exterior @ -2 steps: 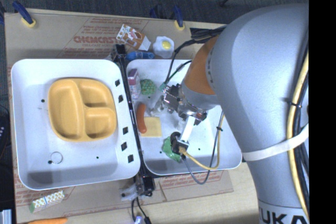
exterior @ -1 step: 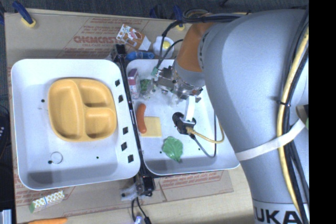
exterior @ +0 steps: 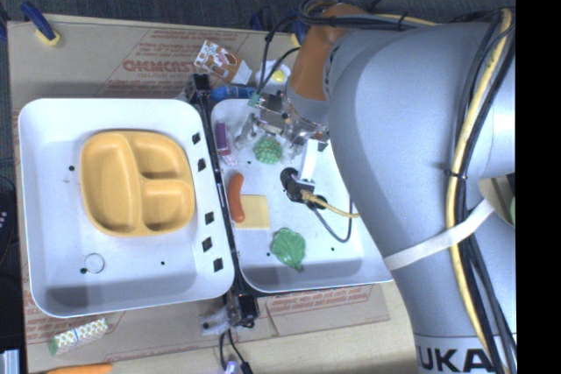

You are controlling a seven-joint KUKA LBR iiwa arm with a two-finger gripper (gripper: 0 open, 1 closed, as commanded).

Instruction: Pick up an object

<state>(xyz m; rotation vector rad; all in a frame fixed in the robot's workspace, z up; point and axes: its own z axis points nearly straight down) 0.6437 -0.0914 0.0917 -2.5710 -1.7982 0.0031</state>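
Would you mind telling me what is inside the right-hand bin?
In the right bin: a hot dog, yellow cheese slice, green lettuce, a small green piece and a purple item. The arm covers its right part.

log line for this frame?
gripper: low in right bin, over green ball | grasp: unconfirmed | nearby: hotdog, cheese, lettuce | left bin: yellow tray

Bench (exterior: 131, 70) covered with printed brown cardboard, seen over dark floor. Two shallow white bins set side by side on it: left bin (exterior: 44, 276), right bin (exterior: 337, 263), touching at black divider strip. Small printed packet (exterior: 215, 59) laid on cardboard behind bins. Wrapped packet (exterior: 81, 335) laid at front left corner.
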